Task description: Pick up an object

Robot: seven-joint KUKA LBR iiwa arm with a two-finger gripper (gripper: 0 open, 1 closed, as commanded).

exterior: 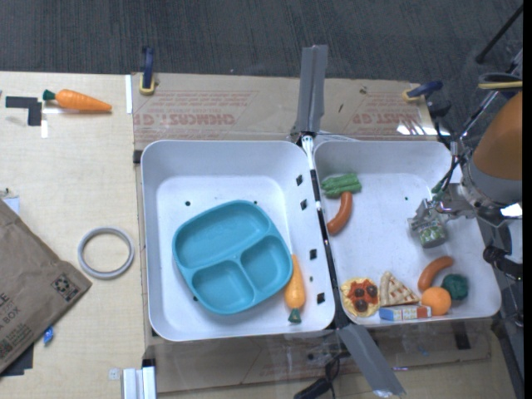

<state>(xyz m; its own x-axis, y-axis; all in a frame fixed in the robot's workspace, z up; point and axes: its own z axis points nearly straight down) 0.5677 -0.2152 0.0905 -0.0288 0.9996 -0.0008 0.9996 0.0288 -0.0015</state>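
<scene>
The gripper (430,225) hangs low over the right shallow white bin (391,181), toward its right side, with the grey arm (499,152) reaching in from the right edge. Its metal tip blurs into something greenish directly beneath it, and I cannot tell whether it is spread, pressed together or pinching anything (the detail there is too fine).

The task names no particular object, so the nearest candidates matter. Closest, I judge, is the short orange-red sausage (435,269), lying just below and slightly right of the gripper, its long axis slanting from lower left up to upper right. Beside it sit a dark green rounded piece (454,286) and a small orange ball (435,300), and along the bin's near wall lie a triangular sandwich slice (396,290) and a round pizza piece (360,296). A longer red-orange sausage (340,213) and a green vegetable piece (341,184) lie well apart to the left, by the divider.

The left white bin (158,223) holds a blue three-compartment plastic tray (233,256) with an orange carrot (294,284) beside it, far from the gripper. A second carrot (79,100) and a grey ring (105,250) rest on the worktop (58,181).

If the near sausage is the target, a grasp closing across its slanted axis would likely suit best.
</scene>
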